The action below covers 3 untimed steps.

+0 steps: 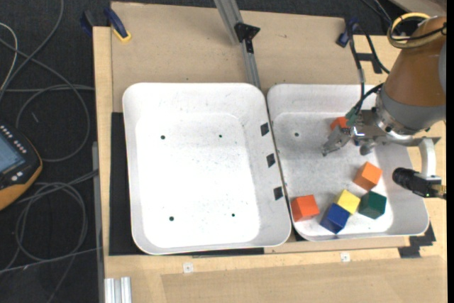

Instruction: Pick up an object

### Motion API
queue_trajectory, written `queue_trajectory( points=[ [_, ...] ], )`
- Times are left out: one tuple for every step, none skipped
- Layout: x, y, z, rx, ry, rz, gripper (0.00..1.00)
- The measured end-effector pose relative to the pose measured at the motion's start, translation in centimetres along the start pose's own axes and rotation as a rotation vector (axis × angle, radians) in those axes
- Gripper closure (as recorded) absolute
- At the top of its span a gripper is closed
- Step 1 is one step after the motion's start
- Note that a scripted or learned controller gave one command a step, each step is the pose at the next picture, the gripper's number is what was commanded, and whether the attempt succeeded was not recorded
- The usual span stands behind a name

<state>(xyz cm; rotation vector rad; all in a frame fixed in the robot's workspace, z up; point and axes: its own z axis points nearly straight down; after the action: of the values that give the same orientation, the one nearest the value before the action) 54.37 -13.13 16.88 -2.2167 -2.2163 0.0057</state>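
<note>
While the tabletop [198, 32] carries two white bins [191, 167], the right bin [312, 106] holds five blocks: two orange [306, 206], one green [372, 205], one yellow [348, 200], one blue [333, 218]. Tool [342, 140] hangs above them, fingers spread, gripping nothing.

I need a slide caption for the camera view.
Gripper above the right bin, near five coloured blocks.

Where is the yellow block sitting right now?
The yellow block sits in the right bin, near its front edge, touching the blue block, with the green block beside it.
</note>
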Motion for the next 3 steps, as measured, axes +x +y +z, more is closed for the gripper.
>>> queue_trajectory(
  points=[
    [-0.3, -0.5, 4.4, 0.0, 0.0, 0.001, 0.0],
    [-0.3, -0.3, 3.0, -0.009, -0.001, 0.0, 1.0],
    [-0.7, 0.5, -3.1, -0.016, -0.004, -0.001, 1.0]
  ],
)
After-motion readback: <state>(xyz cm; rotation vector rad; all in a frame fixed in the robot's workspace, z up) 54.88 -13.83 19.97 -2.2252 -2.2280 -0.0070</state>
